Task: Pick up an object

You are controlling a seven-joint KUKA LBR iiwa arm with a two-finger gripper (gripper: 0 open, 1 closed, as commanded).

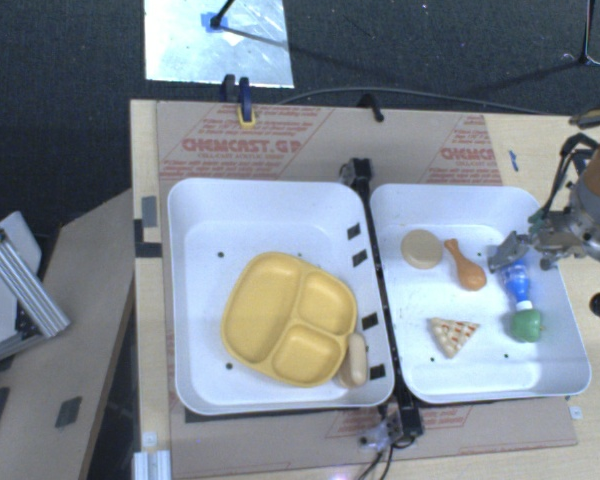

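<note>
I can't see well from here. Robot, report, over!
Gripper above right bin, nothing held. Blue-and-white bottle right beneath. Orange drumstick close beside.

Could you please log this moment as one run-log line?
end effector: over right bin, by blue bottle | nothing visibly held | yellow tray: left bin

bins 2 point(280, 203) | yellow tray 1 point(290, 318) | toy foods 6 point(421, 249)

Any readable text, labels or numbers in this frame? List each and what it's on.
"CHEMCAST GP": red print on the brown protective sheet behind the left bin, readable though soft.
The same red print repeats, tilted, on the sheet behind the right bin: too partial to read.
More red print along the sheet's front edge: too blurred.
Yellow tray, blue bottle, food items: no legible text.
</note>
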